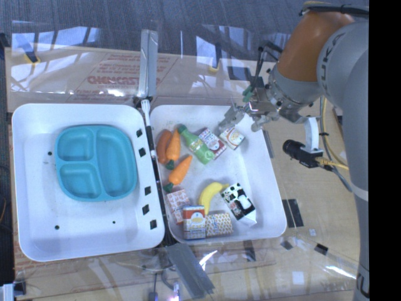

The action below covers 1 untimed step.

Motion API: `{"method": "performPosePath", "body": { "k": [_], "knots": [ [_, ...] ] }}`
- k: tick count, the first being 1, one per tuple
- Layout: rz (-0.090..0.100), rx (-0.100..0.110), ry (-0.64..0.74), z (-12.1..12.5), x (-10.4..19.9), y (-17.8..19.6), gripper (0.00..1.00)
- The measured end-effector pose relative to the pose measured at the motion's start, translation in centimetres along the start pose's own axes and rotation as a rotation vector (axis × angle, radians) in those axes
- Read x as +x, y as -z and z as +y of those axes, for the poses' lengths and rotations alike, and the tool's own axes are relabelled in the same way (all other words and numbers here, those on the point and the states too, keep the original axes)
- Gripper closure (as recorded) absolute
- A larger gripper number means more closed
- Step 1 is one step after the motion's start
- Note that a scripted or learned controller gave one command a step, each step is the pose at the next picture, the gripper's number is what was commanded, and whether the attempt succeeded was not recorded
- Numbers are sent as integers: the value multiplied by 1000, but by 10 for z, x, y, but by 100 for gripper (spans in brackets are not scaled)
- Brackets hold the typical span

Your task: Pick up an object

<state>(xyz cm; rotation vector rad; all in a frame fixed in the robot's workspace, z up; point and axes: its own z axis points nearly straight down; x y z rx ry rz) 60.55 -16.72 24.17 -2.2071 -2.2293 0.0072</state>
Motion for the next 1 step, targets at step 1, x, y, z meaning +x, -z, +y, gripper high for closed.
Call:
{"method": "performPosePath", "body": {
  "k": [1],
  "knots": [
    [0, 1, 84, -29, -12, -128, 0]
  ]
}}
